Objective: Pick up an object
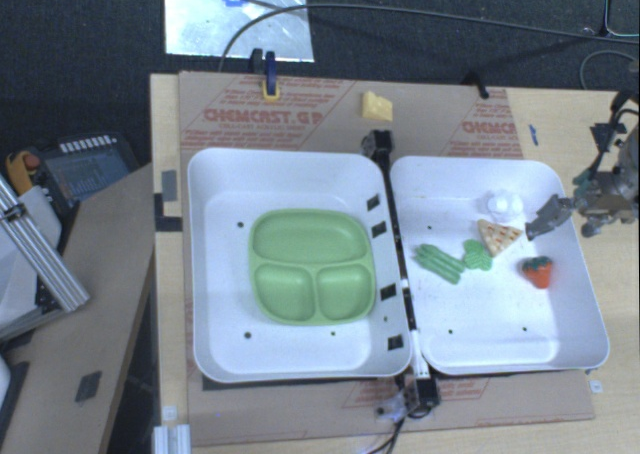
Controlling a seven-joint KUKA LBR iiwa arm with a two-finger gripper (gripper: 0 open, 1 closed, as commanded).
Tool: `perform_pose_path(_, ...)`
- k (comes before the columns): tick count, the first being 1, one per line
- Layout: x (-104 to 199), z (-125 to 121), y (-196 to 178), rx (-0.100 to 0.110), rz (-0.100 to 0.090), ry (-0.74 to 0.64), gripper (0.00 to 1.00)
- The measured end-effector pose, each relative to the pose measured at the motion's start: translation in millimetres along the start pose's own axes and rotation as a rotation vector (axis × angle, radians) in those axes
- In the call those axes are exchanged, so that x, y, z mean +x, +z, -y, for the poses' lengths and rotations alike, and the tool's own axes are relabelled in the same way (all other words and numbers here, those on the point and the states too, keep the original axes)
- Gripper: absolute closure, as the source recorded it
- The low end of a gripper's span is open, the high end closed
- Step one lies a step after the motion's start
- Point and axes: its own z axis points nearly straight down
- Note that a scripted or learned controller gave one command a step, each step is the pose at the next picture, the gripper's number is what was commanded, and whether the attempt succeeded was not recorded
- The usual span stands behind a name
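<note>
While claw (548, 218) state is unclear, two white bins (215, 192), one green tray (310, 264), four toys (499, 235).

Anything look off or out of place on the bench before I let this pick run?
One thing: a small yellow block lies on the brown board behind both bins, outside them. The other items sit inside the right bin, and the green tray lies flat in the left bin.

Bench (170, 272), cardboard sheet (300, 112), two white bins (215, 272) side by side, yellow block (377, 105)
</note>
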Motion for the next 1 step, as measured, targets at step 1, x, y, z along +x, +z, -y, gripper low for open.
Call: perform_pose_path(1,0.5,-2.1,-5.7,-0.011,0.002,-0.003,0.00)
